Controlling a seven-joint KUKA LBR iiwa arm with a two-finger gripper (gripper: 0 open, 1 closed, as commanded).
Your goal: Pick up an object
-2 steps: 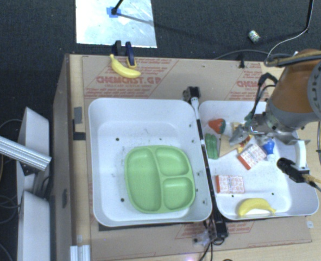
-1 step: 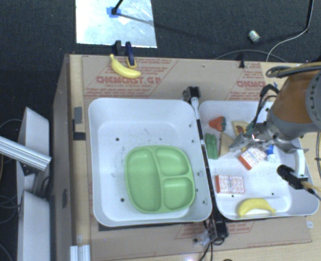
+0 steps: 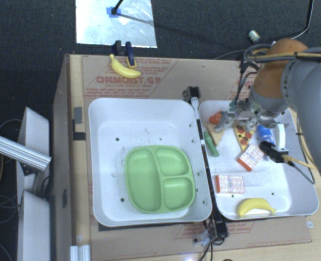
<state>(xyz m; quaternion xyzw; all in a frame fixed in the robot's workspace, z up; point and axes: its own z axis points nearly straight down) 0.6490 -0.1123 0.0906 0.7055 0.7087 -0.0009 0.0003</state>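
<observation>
Clutter rings claw (image 3: 237,118): pizza slice (image 3: 241,137), card (image 3: 251,157), perhaps tomato (image 3: 216,117); grip unclear.

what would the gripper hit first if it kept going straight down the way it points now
Probably the orange-red toy piece at the upper left of the right white bin, or the bin floor beside it. The gripper points down over that corner, but depth is hard to judge from this slanted view.

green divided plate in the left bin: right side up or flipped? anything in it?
Right side up and empty. The green divided plate lies flat on the left bin floor with its three compartments facing the camera, and nothing sits in any of them.
</observation>
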